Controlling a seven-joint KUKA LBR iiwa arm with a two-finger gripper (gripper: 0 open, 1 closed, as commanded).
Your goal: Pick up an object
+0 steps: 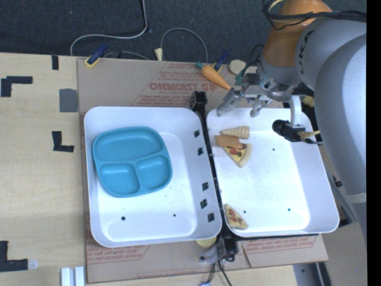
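Observation:
In the right bin (297,219), near its far left corner, lie a small waffle cone (239,131), a brown bun-like piece (227,140) and a pizza slice (240,154), close together. A second pizza slice (235,218) rests at the bin's near left corner. My gripper (240,108) hangs over the far edge of this bin, just beyond the cone. Its fingers (224,107) are spread open with nothing between them.
The left bin (178,219) holds a blue divided plate (131,161). A toy carrot (214,76) and a pale round piece (237,66) lie on the cardboard behind the bins. The arm's grey body fills the right side above the right bin.

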